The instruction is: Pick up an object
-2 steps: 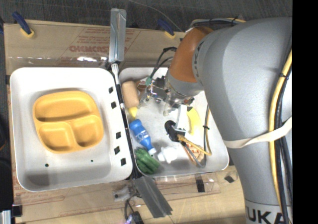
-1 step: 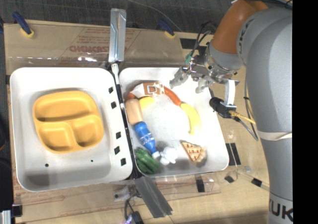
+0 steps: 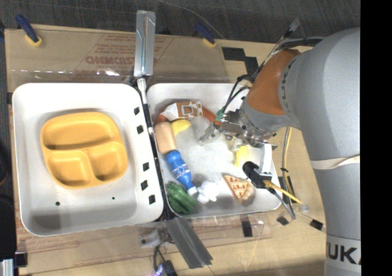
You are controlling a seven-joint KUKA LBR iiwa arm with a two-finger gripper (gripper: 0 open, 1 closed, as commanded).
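Reaching in from the right, the big grey arm (image 3: 318, 115) with its orange band hangs over the right bin (image 3: 202, 94), and its gripper (image 3: 229, 131) sits low near the middle of that bin; the view is too small to tell how the gripper is set or if it has anything. There are two white bins side by side, both smooth and shallow with round corners. The left bin (image 3: 30, 207) holds one yellow tray (image 3: 82, 148), shiny plastic with three hollow parts, and lots of bare white floor lies around it. The right bin is crowded along its left wall: one smooth tan tube shape (image 3: 164, 136), one blue bottle (image 3: 179, 169) with a white cap, one green lumpy thing (image 3: 179, 198) at the near corner, and one brown and white carton (image 3: 187, 109) near the far edge. One yellow lump (image 3: 180, 126) lies just beside the tan tube. One flat waffle-like wedge (image 3: 237, 186) with a bumpy top lies by the near edge.
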